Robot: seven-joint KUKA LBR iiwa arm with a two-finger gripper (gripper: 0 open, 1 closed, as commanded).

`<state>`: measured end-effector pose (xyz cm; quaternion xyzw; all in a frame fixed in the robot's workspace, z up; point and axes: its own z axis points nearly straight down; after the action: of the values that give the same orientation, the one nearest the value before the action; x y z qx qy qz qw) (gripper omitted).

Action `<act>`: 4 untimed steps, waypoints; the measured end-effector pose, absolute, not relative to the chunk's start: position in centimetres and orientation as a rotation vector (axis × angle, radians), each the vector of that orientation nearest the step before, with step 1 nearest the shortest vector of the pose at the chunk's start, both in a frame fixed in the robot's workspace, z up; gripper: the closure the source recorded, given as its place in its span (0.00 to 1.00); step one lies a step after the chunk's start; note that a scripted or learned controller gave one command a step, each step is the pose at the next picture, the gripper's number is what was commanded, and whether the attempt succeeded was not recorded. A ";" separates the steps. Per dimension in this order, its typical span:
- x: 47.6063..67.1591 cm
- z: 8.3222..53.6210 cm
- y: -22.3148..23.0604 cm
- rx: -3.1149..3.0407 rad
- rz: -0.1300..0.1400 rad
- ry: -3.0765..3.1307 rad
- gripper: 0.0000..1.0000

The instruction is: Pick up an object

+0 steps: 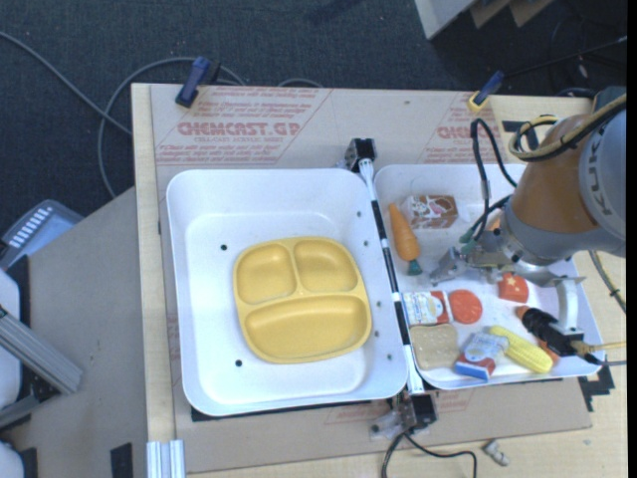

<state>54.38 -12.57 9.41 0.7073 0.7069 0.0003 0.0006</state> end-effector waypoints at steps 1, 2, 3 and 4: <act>50.9 8.4 -12.4 2.223 0.000 2.221 0.00; 56.4 15.7 -18.8 2.220 0.001 2.219 0.00; 54.3 8.6 -18.8 2.221 0.001 2.220 0.00; 54.4 9.5 -18.8 2.220 0.002 2.218 1.00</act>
<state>54.36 -18.82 9.49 0.7075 0.7067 0.0005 0.0016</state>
